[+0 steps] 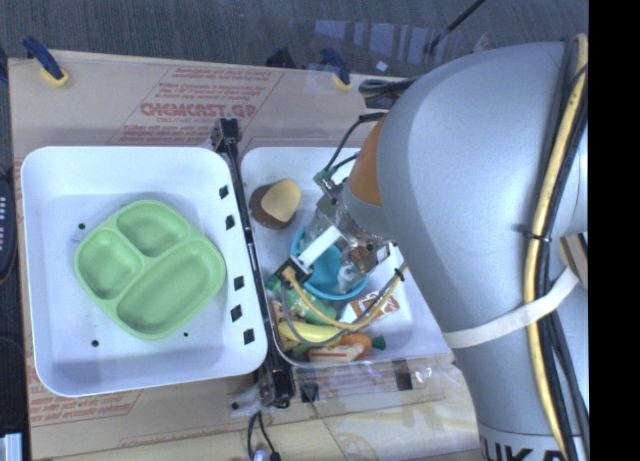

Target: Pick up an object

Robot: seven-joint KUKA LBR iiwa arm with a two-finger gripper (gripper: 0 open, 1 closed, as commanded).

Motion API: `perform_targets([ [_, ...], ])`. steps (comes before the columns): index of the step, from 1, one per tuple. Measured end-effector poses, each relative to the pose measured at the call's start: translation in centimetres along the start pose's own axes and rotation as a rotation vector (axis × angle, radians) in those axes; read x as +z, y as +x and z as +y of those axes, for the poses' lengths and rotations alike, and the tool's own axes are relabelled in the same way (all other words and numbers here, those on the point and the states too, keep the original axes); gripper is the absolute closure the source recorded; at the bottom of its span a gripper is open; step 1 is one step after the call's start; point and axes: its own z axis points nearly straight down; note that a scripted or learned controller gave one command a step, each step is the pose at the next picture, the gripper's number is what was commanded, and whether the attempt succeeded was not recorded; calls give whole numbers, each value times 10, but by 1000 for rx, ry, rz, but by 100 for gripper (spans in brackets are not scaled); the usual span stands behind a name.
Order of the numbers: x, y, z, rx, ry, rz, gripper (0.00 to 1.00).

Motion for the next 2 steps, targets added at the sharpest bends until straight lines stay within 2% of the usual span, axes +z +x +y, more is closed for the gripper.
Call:
perform_targets([
  [1, 0, 0, 0, 1, 1, 1, 0],
  [2, 0, -3, 5, 289, -3, 5, 0],
])
